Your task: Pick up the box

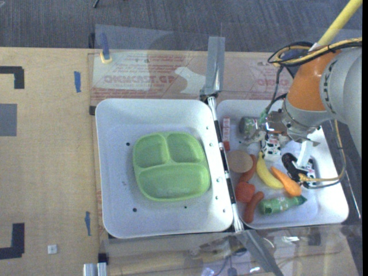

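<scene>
gripper [269, 140] over right bin [330, 207], apart from box [226, 129]

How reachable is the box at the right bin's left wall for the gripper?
Probably yes: the box lies uncovered, but it hugs the wall and a can sits between it and the gripper.

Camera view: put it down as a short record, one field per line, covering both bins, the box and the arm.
left bin: holds a green divided plate with three compartments
right bin: banana, carrot, green bottle lying on its side, brown round disc
box: small, red and white, against the right bin's left wall, not gripped
arm: enters from the right, its orange band above the right bin's far side
gripper: over the right bin's far half, beside a greyish item, apart from the box
</scene>
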